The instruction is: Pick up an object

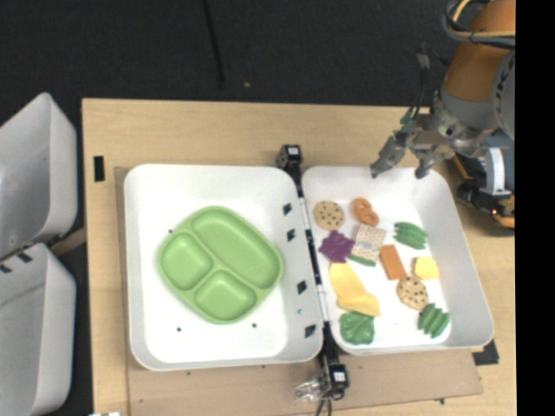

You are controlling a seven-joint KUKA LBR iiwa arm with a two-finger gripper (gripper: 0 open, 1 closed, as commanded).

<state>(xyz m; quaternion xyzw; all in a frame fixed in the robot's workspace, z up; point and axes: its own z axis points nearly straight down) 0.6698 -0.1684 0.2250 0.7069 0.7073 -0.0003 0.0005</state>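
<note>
Several toy foods point(373, 258) lie below the spread, empty jaws point(401, 161).

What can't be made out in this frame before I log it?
- Arm: its upper part is cut off by the camera view's right and top edges.
- Tool: two fingers spread above the right bin's far rim, nothing between them; height over the bin unclear from this slant.
- Small printed square among the toy foods: too small to identify.
- Item below the bins: blurred.
</note>
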